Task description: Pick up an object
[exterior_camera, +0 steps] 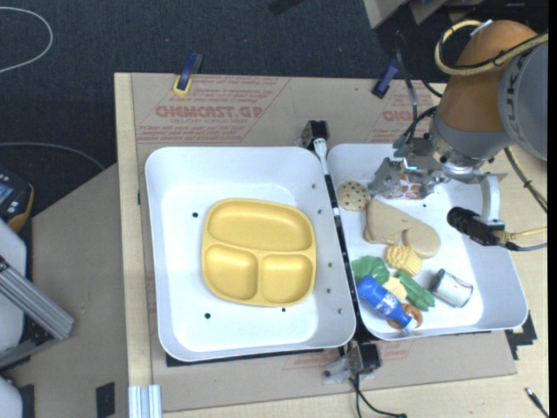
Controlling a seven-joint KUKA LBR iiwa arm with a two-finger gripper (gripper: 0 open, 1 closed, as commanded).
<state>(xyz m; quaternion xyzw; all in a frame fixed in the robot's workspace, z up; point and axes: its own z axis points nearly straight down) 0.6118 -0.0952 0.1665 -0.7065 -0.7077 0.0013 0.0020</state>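
Hand [402, 178] low over right bin's [513, 273] far end; arm [477, 94] hides its grip, state unreadable. Bread [396, 223] just beside.

— What can I pick from?

— I see a round spotted cookie [352, 195] by the divider. Next to it lies a flat tan bread piece [396, 224]. Below that sits a little yellow waffle [403, 258], touching the bread.

— And lower down?

— A green leafy toy [372, 268], a blue bottle [381, 300] lying on its side, and a small grey can [451, 287], tipped over.
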